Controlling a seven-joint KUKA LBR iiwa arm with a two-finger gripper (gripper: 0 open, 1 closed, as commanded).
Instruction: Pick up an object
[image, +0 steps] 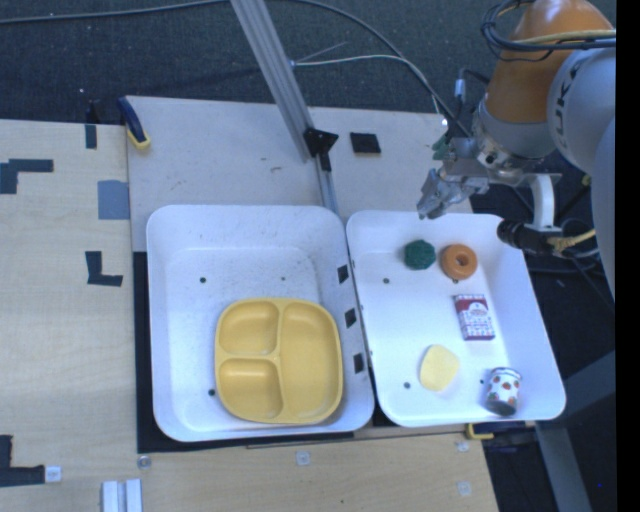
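Grey arm reaching from right, tool (436, 205) pointing down-left

Bright, even overhead light, soft shadows, slightly grainy, mild glare on white bins (250, 225).

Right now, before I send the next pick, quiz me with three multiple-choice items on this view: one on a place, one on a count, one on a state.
1. Where does the yellow divided tray lie?
A. in the left bin
B. in the right bin
C. on the bench outside the bins

2. How many small objects lie in the right bin?
A. three
B. five
C. seven

3. How does the gripper stand relative to the objects?
A. lifting the orange ring
B. pressed onto the red packet
C. at the right bin's far edge, touching none of them

Answers:
1. A, since the tray rests on the floor of the left bin.
2. B, counting the green object, orange ring, red packet, pale yellow piece and small white figure.
3. C, as every object lies apart from it on the bin floor.
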